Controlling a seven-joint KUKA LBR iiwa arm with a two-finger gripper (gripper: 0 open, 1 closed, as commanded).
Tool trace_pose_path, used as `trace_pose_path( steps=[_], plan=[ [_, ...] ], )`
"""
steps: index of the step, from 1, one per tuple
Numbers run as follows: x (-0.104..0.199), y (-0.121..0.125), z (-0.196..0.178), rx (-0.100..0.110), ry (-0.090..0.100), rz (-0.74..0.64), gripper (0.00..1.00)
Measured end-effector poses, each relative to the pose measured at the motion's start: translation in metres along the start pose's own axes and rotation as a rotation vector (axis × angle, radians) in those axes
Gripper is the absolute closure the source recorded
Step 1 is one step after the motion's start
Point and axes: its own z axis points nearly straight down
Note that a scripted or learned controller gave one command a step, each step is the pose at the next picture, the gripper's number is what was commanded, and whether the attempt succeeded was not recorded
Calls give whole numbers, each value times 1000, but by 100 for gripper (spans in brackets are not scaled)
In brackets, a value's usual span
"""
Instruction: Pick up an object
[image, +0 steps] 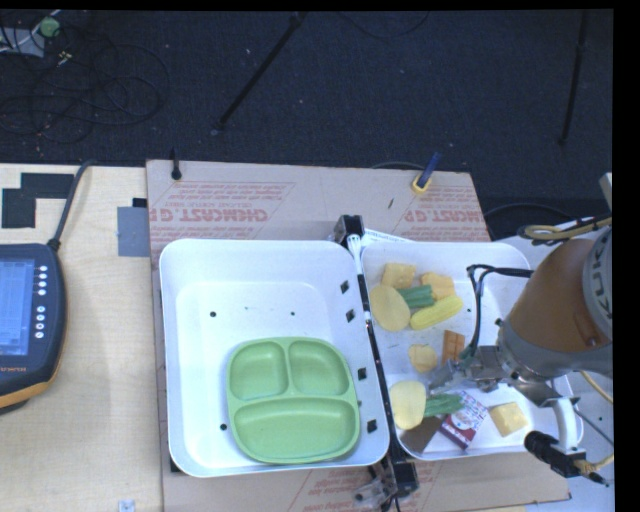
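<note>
nearest the camera, along the front wall of the right bin (520, 262), a dark brown wedge (422, 436), a red-and-white packet (463, 424) and a pale yellow cube (508, 418) are seen lying close together, with a round yellow piece (407, 403) touching a green stick (443, 405) just behind them. the jaws (448, 377) are lowered into this crowded front part, just above the green stick and the round piece, presumably because so many candidates are packed within reach there; whether the jaws are spread or pressed together cannot be told, since the tips are lost against the clutter, and nothing is seen pinched between them. an object is therefore judged not yet lifted. the grey arm (565, 300) with its orange band is brought in from the right so that the left bin (200, 300) is left unobstructed. in that left bin a green divided plate (293, 400) is set flat toward the front. farther back in the right bin, a yellow oval piece (390, 308), a green pod (419, 296), a banana-like piece (437, 314) and yellow blocks (400, 275) are heaped touching one another, well apart from the jaws. beyond the bins, a cardboard sheet (250, 205) is laid over the bench, presumably as a base for them.
</note>
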Motion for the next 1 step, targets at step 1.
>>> trace_pose_path(
  steps=[1],
  plan=[
    [-2,53,1,4,2,-1,0]
  ],
)
